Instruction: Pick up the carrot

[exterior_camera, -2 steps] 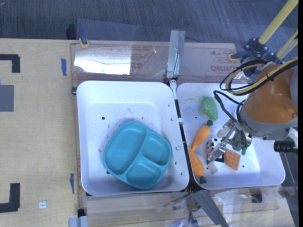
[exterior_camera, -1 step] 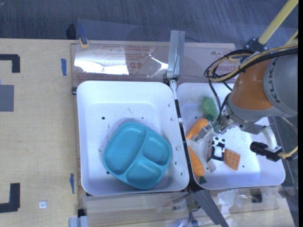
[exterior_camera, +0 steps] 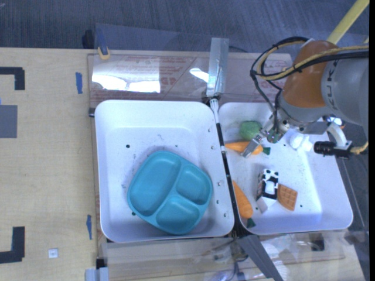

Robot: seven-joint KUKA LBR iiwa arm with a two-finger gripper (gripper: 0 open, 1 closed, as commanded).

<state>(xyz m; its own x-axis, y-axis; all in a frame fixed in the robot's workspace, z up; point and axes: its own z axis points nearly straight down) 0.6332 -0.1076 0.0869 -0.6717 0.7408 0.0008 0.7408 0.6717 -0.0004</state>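
An orange carrot (exterior_camera: pixel 237 147) lies near the left wall of the right bin (exterior_camera: pixel 334 212), pointing left. My gripper (exterior_camera: pixel 256 146) is down over its right end, with orange showing on both sides of the gripper tip. A second orange carrot (exterior_camera: pixel 242 198) with a green end lies along the same wall, nearer the front. The grey arm with its orange band (exterior_camera: pixel 304 78) reaches in from the upper right.
A green vegetable (exterior_camera: pixel 250 129) sits just behind the gripper. A black-and-white toy (exterior_camera: pixel 268 184) and a tan waffle piece (exterior_camera: pixel 287 196) lie mid-bin. A white object (exterior_camera: pixel 297 140) rests under the wrist. The left bin (exterior_camera: pixel 111 122) holds a blue divided plate (exterior_camera: pixel 170 191).
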